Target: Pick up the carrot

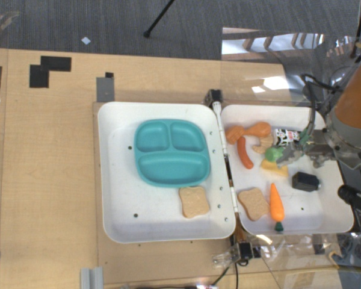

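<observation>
the carrot [277, 203] lies in the right bin [325, 224], near its front wall, tip up and green end down, just beside a bread slice [254, 203] at its 9 o'clock. the claw [293, 150] hovers well apart at the carrot's 1 o'clock, over a green piece [273, 155]; whether it is released or clenched i cannot tell.

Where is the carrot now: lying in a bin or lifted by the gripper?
Lying in the right bin: the carrot rests flat beside a bread slice.
</observation>
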You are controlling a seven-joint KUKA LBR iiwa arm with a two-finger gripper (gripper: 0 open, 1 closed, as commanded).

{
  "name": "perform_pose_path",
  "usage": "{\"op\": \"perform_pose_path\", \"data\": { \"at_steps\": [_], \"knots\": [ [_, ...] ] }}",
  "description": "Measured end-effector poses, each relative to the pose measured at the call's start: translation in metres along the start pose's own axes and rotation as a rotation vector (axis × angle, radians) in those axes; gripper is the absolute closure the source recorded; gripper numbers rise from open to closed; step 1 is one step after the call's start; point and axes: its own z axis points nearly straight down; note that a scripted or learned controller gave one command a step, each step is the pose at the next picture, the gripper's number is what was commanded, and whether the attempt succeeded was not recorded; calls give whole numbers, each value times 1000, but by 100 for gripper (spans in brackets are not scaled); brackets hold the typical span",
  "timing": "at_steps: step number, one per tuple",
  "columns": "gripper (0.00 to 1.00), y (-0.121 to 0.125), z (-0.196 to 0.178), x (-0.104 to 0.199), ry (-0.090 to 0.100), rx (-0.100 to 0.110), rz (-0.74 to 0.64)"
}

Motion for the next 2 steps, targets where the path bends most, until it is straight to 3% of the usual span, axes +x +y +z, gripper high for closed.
{"op": "perform_pose_path", "data": {
  "at_steps": [1,2],
  "knots": [
    [0,-1,136,19,0,-6,108],
    [100,0,126,20,1,-7,102]
  ]
}}
